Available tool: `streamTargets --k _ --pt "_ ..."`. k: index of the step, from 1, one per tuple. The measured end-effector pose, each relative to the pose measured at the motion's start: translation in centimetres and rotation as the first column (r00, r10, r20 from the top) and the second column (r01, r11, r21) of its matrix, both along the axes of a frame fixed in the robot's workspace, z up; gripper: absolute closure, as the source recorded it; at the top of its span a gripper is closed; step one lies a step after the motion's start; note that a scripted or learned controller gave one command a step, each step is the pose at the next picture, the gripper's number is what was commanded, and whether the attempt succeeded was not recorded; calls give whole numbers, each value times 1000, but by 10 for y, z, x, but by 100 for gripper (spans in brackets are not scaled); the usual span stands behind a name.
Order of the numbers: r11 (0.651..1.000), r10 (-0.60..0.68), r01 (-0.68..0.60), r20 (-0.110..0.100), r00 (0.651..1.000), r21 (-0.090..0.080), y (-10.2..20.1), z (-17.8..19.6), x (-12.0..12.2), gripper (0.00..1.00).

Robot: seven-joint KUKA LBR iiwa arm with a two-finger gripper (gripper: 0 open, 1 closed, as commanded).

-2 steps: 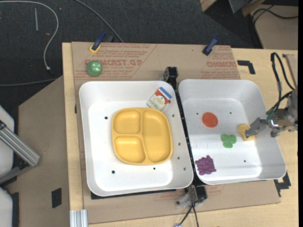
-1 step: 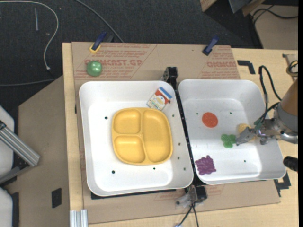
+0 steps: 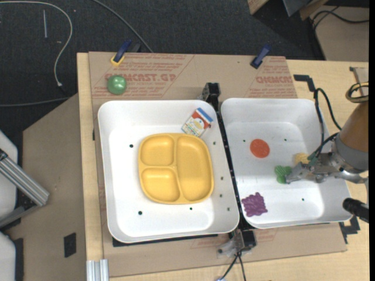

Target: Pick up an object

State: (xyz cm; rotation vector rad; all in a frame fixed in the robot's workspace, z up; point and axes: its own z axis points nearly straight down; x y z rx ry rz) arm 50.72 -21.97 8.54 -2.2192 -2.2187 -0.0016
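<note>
In the right bin [image 3: 304, 212] lie an orange disc [image 3: 259, 148], a small green object [image 3: 282, 173], a purple grape cluster [image 3: 254, 204] and a small yellowish piece [image 3: 301, 157]. My gripper [image 3: 295, 173] reaches in from the right, low in this bin. Its tip is right against the green object's right side, just below the yellowish piece. Whether the green object is inside the gripper cannot be made out. The orange disc and the grapes lie apart from the gripper.
The left bin [image 3: 117, 174] holds a yellow divided plate [image 3: 176, 168] and a small carton [image 3: 197, 122] near its back right corner. A green ball [image 3: 117, 85] sits on the cardboard behind the left bin. Black cables [image 3: 320, 113] run along the right bin's far side.
</note>
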Motion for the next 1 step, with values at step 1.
streamTargets --k 1 --pt "1000 1 -1 7 1000 -1 0 13 2 100"
